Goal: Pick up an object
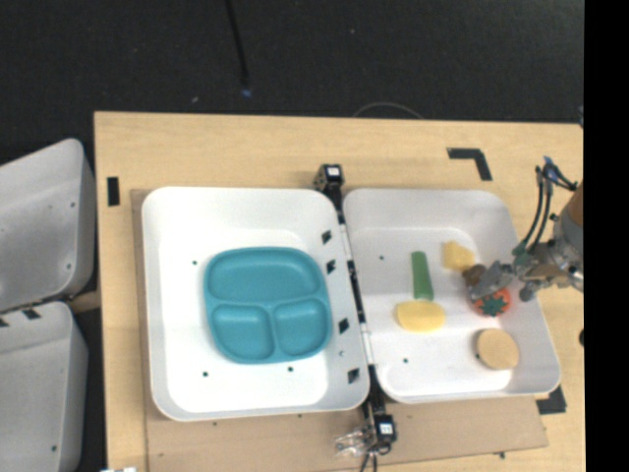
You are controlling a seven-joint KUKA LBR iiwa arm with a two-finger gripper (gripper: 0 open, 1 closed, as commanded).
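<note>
Gripper (488,285) touches a round red object (491,303); finger state unclear.

Pale wood desk (246,150) carries two shallow white bins side by side. Left bin (167,264): a teal plastic three-compartment tray (265,303), roughly centred. Right bin (393,224): an upright green stick (422,275), a yellow oval piece (421,316) just below it, a small yellow chunk (457,255), a tan round disc (497,349). Gripper (488,285) low over a small red-orange item (491,304), reaching in from the right.
</note>
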